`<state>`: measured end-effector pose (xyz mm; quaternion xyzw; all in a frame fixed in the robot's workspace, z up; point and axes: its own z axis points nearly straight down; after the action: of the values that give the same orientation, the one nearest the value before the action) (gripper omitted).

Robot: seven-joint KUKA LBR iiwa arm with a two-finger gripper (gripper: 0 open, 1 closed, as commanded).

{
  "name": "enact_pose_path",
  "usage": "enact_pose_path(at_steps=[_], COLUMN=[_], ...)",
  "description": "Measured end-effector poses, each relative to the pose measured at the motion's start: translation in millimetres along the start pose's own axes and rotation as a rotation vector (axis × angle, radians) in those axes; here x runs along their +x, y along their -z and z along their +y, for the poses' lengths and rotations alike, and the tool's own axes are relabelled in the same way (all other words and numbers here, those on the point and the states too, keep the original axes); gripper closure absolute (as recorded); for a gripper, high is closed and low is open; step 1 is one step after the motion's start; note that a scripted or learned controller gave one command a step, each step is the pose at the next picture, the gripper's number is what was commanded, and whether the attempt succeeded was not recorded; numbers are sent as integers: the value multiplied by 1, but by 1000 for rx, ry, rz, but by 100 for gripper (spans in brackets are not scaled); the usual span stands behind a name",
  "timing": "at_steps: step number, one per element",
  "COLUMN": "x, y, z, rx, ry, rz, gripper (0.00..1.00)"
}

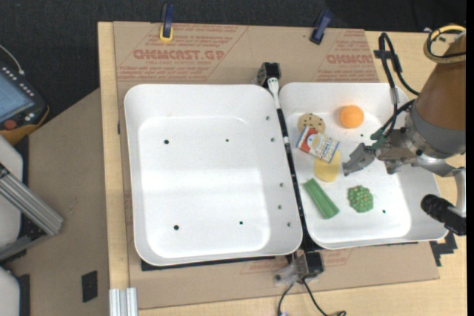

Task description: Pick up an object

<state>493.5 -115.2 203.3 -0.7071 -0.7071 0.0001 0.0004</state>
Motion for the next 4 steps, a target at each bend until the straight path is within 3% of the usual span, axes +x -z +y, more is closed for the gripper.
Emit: enact_pose_path(at_steps=[1, 2, 3, 4], x=[0, 93, 23, 92], y=[10, 98, 108, 166], z=[1, 8, -15, -13], rx=[-3, -12, -5, -8], ry=[0, 12, -5, 7], rz=[-1, 2, -3, 0], gripper=[100, 100, 100, 100])
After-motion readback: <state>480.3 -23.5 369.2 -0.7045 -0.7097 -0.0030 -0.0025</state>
